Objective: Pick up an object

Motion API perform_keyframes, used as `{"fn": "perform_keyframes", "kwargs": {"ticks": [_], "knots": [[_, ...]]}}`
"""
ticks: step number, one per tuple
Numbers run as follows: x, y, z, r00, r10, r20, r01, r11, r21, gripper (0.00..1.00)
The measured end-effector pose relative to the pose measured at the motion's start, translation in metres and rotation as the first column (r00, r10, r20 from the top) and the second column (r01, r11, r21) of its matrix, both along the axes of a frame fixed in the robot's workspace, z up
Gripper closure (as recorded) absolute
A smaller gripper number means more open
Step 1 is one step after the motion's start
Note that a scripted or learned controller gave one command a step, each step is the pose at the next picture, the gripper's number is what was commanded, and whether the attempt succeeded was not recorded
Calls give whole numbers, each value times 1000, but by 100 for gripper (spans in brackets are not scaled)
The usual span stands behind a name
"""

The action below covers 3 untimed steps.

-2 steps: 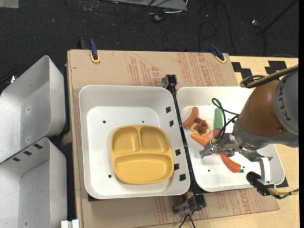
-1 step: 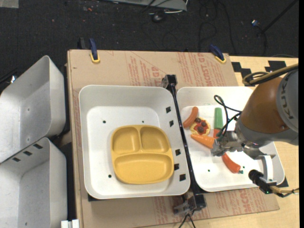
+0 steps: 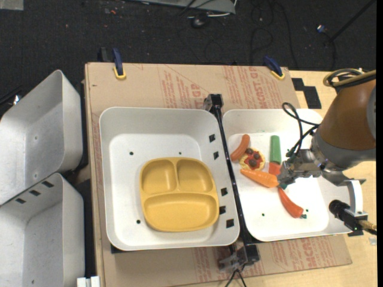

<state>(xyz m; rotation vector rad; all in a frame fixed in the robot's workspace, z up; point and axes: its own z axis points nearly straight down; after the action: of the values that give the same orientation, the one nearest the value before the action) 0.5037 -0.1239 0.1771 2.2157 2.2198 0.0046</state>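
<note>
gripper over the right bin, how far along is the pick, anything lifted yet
Done: the gripper has reached into the right bin and sits low among the toy food, by the carrot and the green piece. In hand: nothing visibly; the view doesn't show anything between its fingers. Left: grasping and lifting. The second carrot and the sausage lie on the bin floor. The yellow divided plate sits in the left bin.

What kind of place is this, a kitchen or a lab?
Probably a robotics lab: a robot arm reaches over two white bins, toy food sits beside a yellow tray, and cables trail across the floor.
</note>
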Motion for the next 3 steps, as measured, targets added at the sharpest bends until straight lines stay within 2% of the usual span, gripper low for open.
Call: {"fn": "perform_keyframes", "kwargs": {"ticks": [1,2,3], "knots": [[7,-9,54,1000,0,0,0,1000,-1,100],[8,-9,80,1000,1,-2,-1,1000,0,100],[8,49,85,1000,7,-5,-7,1000,3,100]]}}
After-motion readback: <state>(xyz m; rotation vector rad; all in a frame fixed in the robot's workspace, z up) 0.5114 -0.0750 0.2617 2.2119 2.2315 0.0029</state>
